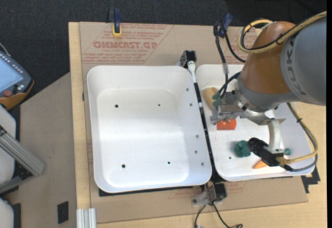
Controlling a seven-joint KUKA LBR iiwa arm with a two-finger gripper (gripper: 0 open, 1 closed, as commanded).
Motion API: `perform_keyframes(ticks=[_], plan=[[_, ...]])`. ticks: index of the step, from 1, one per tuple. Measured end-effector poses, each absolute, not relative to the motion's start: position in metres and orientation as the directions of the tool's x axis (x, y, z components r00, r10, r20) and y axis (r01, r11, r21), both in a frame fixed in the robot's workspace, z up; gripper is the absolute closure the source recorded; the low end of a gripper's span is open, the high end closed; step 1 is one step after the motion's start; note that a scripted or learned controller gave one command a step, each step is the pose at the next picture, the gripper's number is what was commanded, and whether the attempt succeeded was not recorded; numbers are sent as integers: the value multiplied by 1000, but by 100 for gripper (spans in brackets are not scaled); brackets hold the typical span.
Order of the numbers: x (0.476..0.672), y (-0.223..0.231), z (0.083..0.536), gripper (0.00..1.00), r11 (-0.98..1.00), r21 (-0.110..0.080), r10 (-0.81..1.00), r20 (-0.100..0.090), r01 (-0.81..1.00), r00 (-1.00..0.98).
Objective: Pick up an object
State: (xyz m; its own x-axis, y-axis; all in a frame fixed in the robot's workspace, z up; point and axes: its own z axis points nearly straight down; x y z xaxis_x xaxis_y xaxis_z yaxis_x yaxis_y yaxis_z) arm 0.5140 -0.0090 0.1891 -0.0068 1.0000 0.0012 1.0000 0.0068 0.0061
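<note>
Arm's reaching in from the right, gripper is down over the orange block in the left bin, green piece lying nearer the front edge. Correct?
Not quite: the gripper is over the orange block in the right bin, not the left bin. The camera view shows it. The rest holds: the arm comes in from the right, and the green piece lies nearer the front edge.

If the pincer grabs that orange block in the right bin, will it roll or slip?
The orange block looks flat-sided, so it probably won't roll. It seems small and likely light. The pincer sits right over it, and a push would likely slide it across the smooth right bin.
</note>
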Motion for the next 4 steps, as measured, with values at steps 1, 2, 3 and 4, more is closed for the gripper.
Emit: perform_keyframes(ticks=[1,2,3,4], plan=[[484,33,307,100,8,12,1000,4,1000,-8],[480,69,395,100,6,12,1000,3,1000,-6],[489,101,401,100,4,4,1000,1,1000,-4],[489,100,411,100,3,5,1000,0,1000,-3]])
